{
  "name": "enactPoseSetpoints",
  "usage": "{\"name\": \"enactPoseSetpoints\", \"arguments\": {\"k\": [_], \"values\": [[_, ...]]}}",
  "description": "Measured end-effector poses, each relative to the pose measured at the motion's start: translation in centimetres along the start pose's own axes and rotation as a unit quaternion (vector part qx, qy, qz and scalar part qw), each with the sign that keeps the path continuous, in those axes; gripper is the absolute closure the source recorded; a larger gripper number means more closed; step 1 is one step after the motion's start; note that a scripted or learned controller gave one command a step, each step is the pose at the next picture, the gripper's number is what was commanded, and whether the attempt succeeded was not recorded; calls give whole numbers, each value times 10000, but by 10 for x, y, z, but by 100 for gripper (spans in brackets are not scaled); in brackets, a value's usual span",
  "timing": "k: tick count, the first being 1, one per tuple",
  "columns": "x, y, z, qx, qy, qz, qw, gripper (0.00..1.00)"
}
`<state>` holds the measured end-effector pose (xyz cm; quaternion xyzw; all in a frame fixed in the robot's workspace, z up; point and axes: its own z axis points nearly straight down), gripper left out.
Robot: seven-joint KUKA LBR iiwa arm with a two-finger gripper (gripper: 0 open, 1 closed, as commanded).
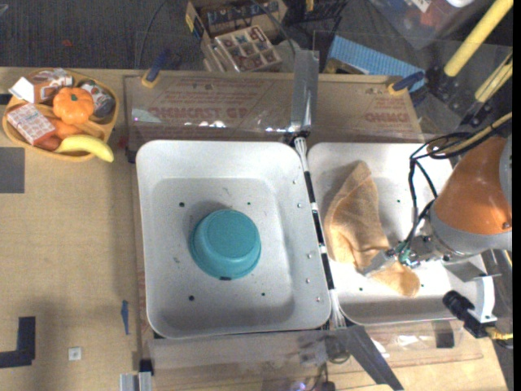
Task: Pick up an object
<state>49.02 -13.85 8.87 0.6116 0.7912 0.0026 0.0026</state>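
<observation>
A tan cloth (358, 210) lies crumpled in the right bin (423, 163), running from the bin's upper middle down to a small lobe near the front wall. My gripper (389, 261) is low over the cloth's lower end, touching or just above the fabric, with the orange-banded wrist (480, 198) reaching in from the right. The wrist and cables hide part of the cloth's right edge. An upturned teal bowl (226, 243) rests in the middle of the left bin (163, 169), well away from the gripper.
The bins' shared wall (313, 218) runs just left of the cloth. A basket of toy food (61, 114) stands at the far left of the bench. Cardboard (212, 104) lines the back behind both bins.
</observation>
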Motion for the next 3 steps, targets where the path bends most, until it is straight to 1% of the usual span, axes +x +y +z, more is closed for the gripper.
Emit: {"name": "enactPoseSetpoints", "arguments": {"k": [1, 2, 3], "values": [[-2, 0, -11, -23, -13, 24, 10000, 100], [49, 79, -96, 14, -5, -2148, 9767, 100], [43, 180, -95, 23, -13, 378, 9993, 100]]}}
